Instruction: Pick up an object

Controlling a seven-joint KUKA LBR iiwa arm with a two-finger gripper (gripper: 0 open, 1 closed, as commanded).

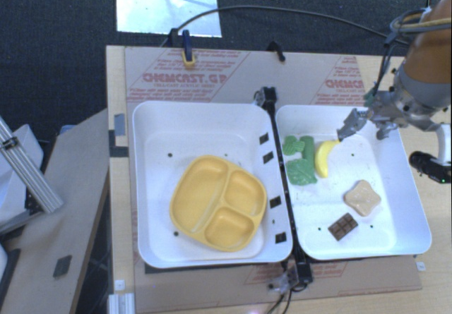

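The gripper (365, 124), fingers parted and empty, is being held near the right bin's (409, 164) far edge, the upright-lying banana (323, 158) just left.

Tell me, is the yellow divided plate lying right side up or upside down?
Right side up. The yellow plate lies in the left bin with its three hollow compartments facing the camera.

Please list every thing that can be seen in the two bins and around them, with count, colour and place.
divided plate: 1, yellow, left bin
left bin: 1, white, bench left
right bin: 1, white, bench right
broccoli-like toy: 1, green, right bin, left side
banana: 1, yellow, beside the green toy
toast slice: 1, beige, right bin, centre
chocolate piece: 1, brown, right bin, near edge
gripper: 1, grey, over right bin's far edge
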